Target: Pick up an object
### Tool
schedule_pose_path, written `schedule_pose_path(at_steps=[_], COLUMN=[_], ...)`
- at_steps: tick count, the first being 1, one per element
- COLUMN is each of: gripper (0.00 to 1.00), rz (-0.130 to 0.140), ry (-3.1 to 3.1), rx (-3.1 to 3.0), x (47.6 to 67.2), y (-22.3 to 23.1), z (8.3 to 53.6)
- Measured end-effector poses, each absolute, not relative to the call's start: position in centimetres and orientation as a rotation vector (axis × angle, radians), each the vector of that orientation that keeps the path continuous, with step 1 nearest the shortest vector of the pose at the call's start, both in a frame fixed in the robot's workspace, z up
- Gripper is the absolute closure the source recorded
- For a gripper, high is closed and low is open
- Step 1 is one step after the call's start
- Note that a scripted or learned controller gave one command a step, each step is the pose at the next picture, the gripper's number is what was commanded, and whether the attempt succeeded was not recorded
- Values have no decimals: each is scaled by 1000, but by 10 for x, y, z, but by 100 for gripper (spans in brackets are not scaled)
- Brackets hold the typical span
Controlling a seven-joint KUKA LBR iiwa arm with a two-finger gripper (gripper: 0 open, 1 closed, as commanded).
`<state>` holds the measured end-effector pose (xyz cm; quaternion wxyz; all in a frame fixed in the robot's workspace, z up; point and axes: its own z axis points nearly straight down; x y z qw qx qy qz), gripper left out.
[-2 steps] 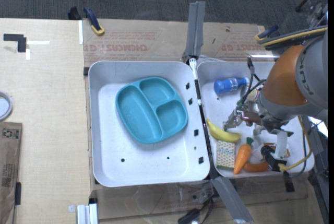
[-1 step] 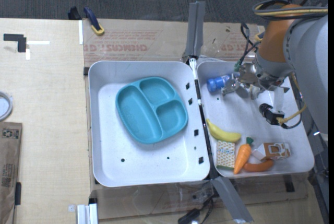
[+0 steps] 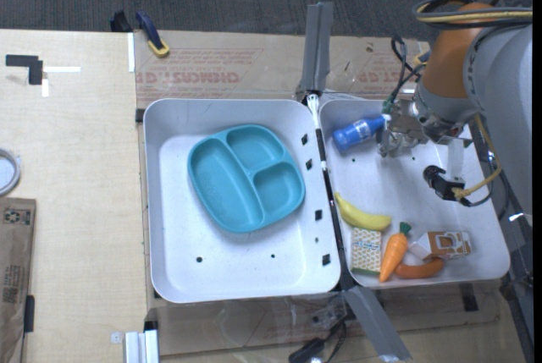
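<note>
Looking down on the bench from my station, I log two shallow white bins side by side. The left bin (image 3: 169, 209), centre of the frame, has smooth glossy walls, rounded corners and small dark holes in its floor. It holds one item: a teal divided plate (image 3: 246, 177), smooth plastic with three compartments, lying flat and turned at a slant.

The right bin (image 3: 483, 255) carries the loose goods. A blue bottle (image 3: 357, 133) with a pale cap lies on its side in the bin's upper left corner. A yellow banana (image 3: 362, 215), curved and matte, rests against the left wall lower down. Below it, along the bottom edge, I note a small printed carton (image 3: 366, 252), an orange carrot (image 3: 392, 254) with a green top propped across it, and a second small box (image 3: 449, 244) just to the right. These bottom items sit close together, some touching.

The arm enters from the upper right, grey casing with the orange band showing. The gripper (image 3: 396, 141) hangs over the upper part of the right bin, just right of the blue bottle. I cannot tell from this angle whether it is wide or narrow; nothing is visibly held. Dark cables loop beside it.
</note>
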<state>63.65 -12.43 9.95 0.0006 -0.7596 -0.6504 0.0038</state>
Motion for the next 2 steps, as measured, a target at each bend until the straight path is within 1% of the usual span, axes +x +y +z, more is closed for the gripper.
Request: schedule_pose_path(at_steps=[1, 2], gripper=[100, 0], rz=[3, 5], ry=[-1986, -1986], rx=[-2435, -2435], x=[659, 659], y=[-82, -82], z=[226, 226])
